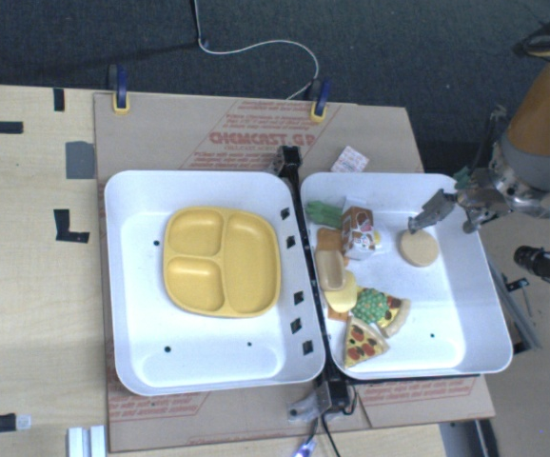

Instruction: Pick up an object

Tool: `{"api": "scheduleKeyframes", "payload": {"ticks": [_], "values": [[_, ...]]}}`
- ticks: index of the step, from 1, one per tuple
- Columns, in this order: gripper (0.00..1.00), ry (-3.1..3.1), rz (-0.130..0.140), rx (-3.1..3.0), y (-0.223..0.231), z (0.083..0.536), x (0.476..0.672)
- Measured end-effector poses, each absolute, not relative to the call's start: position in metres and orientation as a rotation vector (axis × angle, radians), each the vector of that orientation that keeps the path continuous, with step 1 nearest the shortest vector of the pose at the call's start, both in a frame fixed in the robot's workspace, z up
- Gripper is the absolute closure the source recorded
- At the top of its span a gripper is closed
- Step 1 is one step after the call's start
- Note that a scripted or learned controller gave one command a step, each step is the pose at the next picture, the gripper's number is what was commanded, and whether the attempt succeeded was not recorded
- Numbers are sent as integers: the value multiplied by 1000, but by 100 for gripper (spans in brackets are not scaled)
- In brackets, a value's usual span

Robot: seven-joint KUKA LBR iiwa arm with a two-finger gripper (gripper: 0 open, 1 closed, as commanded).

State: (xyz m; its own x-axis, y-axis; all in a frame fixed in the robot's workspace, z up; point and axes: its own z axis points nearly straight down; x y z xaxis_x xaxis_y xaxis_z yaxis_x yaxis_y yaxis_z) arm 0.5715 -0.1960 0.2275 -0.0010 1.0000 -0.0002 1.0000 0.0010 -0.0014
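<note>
The round tan cookie [419,248] sat in the right bin [484,341], up near one o'clock of that bin's floor, a little apart from the other toy food. It was round, so it had no long side to line up with. From my screen the gripper [451,210] hung just up and to the right of it, so the cookie lay at about seven o'clock from the jaws. The fingers [429,212] looked spread apart with nothing between them, and one dark finger reached down toward the cookie's top edge. I could not tell if it touched. I thought the arm only needed a small move toward seven o'clock and then down.

The rest of the food was piled along the right bin's nine o'clock side. I saw a green piece [323,211], a small red and white pack [360,232], a tan bun [331,269], and two pizza slices [370,324] at about seven o'clock of the bin.

The left bin [132,350] held a yellow plate [223,261] with three parts, lying flat in the middle. A small paper tag [349,160] lay on the cardboard at twelve o'clock of the right bin.
</note>
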Motion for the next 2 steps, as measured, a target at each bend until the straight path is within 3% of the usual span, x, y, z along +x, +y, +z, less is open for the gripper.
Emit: {"api": "scheduleKeyframes", "payload": {"ticks": [1,2], "values": [[0,-2227,2,-2209,-129,83,633],[0,-2230,1,-2222,-96,87,637]]}}
